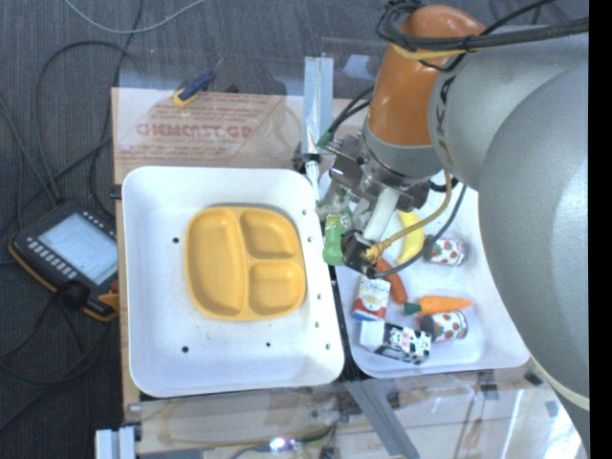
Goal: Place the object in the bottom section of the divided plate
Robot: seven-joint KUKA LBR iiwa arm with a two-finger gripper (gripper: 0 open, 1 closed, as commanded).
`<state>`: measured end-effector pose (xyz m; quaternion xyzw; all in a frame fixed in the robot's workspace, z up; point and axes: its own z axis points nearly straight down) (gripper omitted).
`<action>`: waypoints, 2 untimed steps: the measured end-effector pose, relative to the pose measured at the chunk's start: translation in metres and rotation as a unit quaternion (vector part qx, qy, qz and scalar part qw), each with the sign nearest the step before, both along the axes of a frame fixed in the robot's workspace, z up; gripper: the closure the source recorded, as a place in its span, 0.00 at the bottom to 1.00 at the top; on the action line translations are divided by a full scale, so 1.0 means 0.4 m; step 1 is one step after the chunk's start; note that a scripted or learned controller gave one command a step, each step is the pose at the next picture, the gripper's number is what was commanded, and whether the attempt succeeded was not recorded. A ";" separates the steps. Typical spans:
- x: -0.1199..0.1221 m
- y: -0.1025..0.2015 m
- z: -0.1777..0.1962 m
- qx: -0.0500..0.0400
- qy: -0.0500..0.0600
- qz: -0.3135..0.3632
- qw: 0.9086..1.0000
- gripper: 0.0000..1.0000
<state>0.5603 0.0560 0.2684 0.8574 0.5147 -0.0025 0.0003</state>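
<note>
Yellow divided plate (247,261) sits in the left bin (153,352). Gripper (346,237) hangs over the bins' shared edge; a green object (334,240) appears clamped between its fingers, outline unclear. Faded red lettering on the cardboard (206,134) is illegible. Arm (497,151) hides much of the right bin (497,352).

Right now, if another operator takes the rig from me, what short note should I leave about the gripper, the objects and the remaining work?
Gripper: over the inner edge of the right bin, beside the wall between the bins. A green object sits at its tip; I cannot tell if it is truly held, or how the gripper is set.
Yellow divided plate: in the left bin, nothing in any section.
In the right bin: banana, carrot, small carton, cow-patterned toy.
Done: nothing placed yet.
Left: carry an object over and put it in the plate's bottom section.
</note>
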 end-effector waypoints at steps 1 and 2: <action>0.022 0.150 -0.056 -0.001 0.000 0.021 1.000 1.00; 0.026 0.320 -0.132 -0.002 0.000 0.010 1.000 1.00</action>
